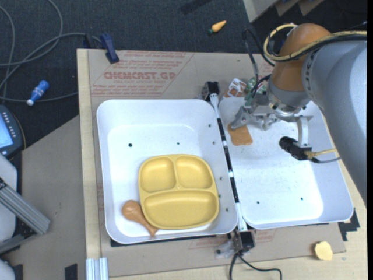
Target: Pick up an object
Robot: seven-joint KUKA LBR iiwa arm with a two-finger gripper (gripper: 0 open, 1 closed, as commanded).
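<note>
Claw (245, 121) hangs low over the far left corner of the right bin (291, 206), right at the top edge of a flat tan piece (240, 136) that lies on the bin floor beside the divider. Honestly can't tell if it's wide, narrow or gripping anything from this angle. Over in the left bin (116, 127) there's a yellow divided plate (176, 191) with an orange drumstick toy (137, 212) tucked against its near left edge.
</note>
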